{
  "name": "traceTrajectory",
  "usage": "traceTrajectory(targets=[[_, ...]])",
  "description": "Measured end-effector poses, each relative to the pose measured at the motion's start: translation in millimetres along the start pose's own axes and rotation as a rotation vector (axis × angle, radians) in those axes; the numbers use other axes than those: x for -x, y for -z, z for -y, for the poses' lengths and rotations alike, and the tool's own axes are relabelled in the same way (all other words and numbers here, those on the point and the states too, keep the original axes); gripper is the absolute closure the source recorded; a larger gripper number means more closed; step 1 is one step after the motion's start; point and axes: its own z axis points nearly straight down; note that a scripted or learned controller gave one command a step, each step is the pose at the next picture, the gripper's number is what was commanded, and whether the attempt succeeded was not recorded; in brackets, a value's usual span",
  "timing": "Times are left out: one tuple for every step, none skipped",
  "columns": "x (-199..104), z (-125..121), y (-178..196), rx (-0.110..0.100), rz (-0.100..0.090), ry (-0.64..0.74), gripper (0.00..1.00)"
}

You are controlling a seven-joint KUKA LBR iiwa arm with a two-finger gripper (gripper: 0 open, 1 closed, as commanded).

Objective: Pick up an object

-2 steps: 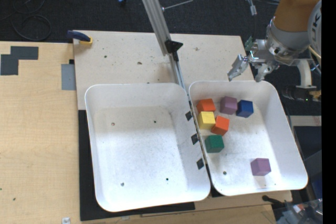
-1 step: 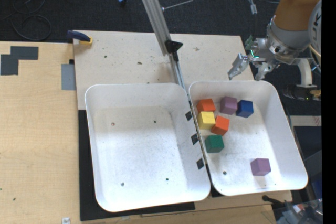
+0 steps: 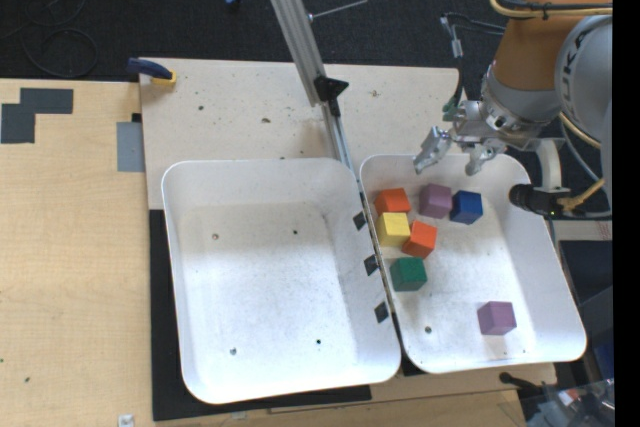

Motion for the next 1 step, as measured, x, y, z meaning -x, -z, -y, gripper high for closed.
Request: traceTrajectory(targets=[[-0.7, -1.7, -64.9, -0.001, 0.0, -0.002, 0.0]])
